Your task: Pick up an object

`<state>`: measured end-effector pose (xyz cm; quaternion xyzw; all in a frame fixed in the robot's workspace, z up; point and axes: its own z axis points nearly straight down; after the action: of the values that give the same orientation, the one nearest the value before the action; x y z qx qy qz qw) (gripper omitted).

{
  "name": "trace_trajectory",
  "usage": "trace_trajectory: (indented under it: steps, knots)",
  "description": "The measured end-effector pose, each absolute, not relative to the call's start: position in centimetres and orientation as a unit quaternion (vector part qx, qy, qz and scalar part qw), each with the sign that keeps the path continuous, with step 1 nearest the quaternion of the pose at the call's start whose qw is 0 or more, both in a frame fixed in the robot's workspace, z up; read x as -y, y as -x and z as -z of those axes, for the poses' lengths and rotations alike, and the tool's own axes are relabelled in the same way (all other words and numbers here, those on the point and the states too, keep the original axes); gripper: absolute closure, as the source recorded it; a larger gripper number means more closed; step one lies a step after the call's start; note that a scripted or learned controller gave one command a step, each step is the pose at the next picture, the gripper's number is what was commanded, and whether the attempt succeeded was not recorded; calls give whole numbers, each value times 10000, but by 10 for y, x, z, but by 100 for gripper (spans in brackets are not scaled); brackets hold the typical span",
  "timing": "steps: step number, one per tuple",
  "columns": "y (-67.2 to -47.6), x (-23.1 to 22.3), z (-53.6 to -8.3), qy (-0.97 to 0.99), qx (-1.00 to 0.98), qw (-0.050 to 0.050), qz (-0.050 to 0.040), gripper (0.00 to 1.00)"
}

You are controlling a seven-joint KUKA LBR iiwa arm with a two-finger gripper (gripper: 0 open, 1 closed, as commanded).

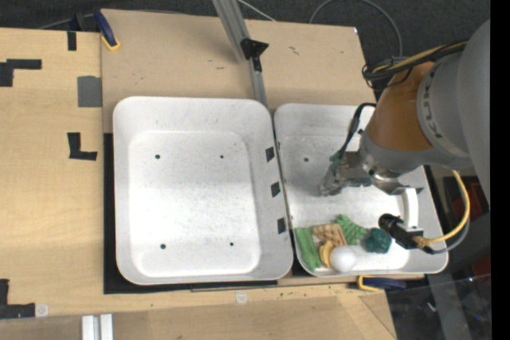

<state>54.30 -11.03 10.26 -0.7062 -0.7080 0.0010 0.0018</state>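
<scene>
From the overhead camera view, two shallow white bins sit side by side on the bench, and the right bin [319,141] serves here as the landmark. The left bin [191,187] touches it along their shared edge, where small dark clips mark the seam.

The arm [414,119] reaches in over the right bin from its right side, its orange band above the wrist showing over the bin's right half. The gripper [333,184] hangs low over the middle of the right bin's floor, above bare white surface. How its jaws stand I cannot tell from this angle, and nothing can be made out between them.

The objects lie heaped in the right bin's near edge, below the gripper and apart from it: a tan patterned piece [326,234] at the left of the heap, a green ridged item [350,228] beside it, a white ball [345,258] at the very front wall, a yellowish curved thing [325,253] just left of the ball, and a dark teal object [377,241] to the right

A slanted metal rail [227,0] runs down toward the right bin's far left corner
</scene>
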Motion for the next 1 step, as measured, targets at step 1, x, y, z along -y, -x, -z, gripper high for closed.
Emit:
trace_trajectory:
  steps: [1]
  knots:
    - [-552,103,-156,7062,7080,-14,12,100]
